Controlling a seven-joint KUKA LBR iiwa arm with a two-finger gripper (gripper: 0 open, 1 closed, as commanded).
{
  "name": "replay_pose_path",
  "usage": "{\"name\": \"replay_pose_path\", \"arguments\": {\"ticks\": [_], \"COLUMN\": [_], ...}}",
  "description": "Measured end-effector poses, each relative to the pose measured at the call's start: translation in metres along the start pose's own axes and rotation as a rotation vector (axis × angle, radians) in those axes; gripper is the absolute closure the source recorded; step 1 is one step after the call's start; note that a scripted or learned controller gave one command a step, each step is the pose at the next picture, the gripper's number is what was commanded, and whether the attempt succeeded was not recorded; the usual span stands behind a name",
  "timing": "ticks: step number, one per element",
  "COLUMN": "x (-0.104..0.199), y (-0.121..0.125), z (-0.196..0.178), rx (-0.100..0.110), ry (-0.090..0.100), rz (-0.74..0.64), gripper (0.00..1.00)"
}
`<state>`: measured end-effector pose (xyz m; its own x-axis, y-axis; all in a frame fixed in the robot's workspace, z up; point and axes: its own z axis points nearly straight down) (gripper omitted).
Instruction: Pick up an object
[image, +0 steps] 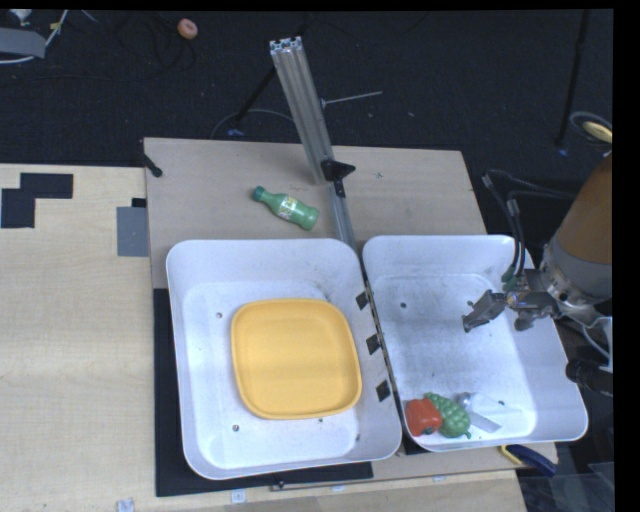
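End effector hangs unclenched over the right bin's bare middle, so I'd steer it toward the red and green toys at that bin's front edge, descending squarely over them.

Table, two white bins and the clutter around them

A pale wooden table carries a left bin and a right bin side by side, their inner rims touching, with three small black clips along the seam. A green bottle with a white label lies on its side on the bare table behind the left bin. An aluminium rail runs aslant from the dark floor down towards the seam, with a black bracket on it. A light wooden panel with black cut-outs lies at the left; a small orange ball sits on the floor among cables
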<state>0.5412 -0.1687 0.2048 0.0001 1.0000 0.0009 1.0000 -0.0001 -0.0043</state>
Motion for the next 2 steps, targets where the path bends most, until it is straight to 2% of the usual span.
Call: {"name": "replay_pose_path", "arguments": {"ticks": [2], "x": [-0.004], "y": [-0.006], "z": [0.113], "rx": [-0.001], "ry": [0.000], "rz": [-0.001], "gripper": [0.00]}}
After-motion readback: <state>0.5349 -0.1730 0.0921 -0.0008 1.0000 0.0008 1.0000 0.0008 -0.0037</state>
